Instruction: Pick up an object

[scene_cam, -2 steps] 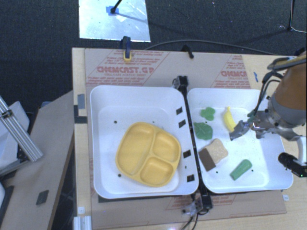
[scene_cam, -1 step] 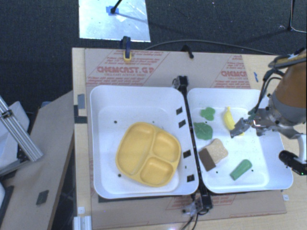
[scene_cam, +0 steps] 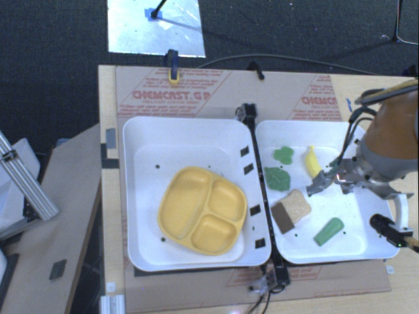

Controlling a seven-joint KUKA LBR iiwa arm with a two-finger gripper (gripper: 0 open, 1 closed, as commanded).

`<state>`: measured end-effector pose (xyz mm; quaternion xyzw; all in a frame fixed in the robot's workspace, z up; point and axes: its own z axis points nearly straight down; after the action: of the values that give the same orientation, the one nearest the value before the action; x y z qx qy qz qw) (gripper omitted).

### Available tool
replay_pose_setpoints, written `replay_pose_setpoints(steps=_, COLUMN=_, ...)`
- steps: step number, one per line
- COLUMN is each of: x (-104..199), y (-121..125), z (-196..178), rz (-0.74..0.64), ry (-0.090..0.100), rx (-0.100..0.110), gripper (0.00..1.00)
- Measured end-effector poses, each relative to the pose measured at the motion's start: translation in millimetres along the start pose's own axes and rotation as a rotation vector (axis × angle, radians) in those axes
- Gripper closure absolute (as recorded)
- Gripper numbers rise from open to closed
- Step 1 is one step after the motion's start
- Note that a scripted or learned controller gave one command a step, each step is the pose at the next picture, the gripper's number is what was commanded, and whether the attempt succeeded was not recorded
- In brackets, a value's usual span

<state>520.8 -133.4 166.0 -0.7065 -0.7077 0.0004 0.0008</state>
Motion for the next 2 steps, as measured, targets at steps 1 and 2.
replay_pose_setpoints(steps=1, x=-6.8, y=7.2, z=54.5, rz=0.0, ry=0.0, rx=0.001, gripper=0.0)
replay_pose_setpoints(steps=2, x=-7.2, y=9.0, z=79.6, rz=0.001, ry=0.0, rx=-0.004, gripper=0.0)
